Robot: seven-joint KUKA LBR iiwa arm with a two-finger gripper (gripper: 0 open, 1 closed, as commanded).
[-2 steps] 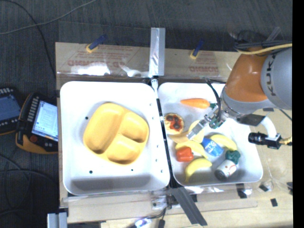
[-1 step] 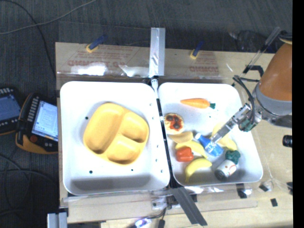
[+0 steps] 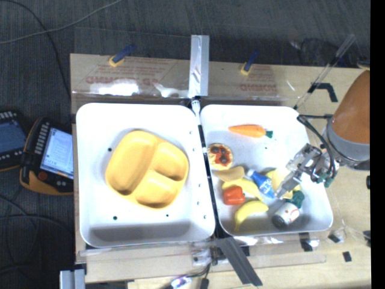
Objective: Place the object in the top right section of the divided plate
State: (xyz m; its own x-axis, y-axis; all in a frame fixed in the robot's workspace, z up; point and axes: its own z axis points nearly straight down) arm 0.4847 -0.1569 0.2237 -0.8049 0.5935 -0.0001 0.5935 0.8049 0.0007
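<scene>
A yellow divided plate (image 3: 144,167) with three sections lies in the left bin (image 3: 90,221); nothing rests in any section. The right bin (image 3: 316,221) holds a carrot (image 3: 246,130), a small round pizza-like toy (image 3: 220,154), an orange pepper (image 3: 233,194), a banana (image 3: 249,211), a blue bottle (image 3: 263,183) and a silver can (image 3: 286,214). My gripper (image 3: 287,185) is low in the right bin, tilted down-left. Its tip is over a yellow item (image 3: 278,178), between the blue bottle and the can. A green piece (image 3: 298,196) lies just right of the tip.
A raised metal rail (image 3: 204,161) separates the two bins. A handheld pendant with a lit screen (image 3: 51,158) lies off the bench to the left. Cables run near the wrist (image 3: 316,125) at the right bin's far corner.
</scene>
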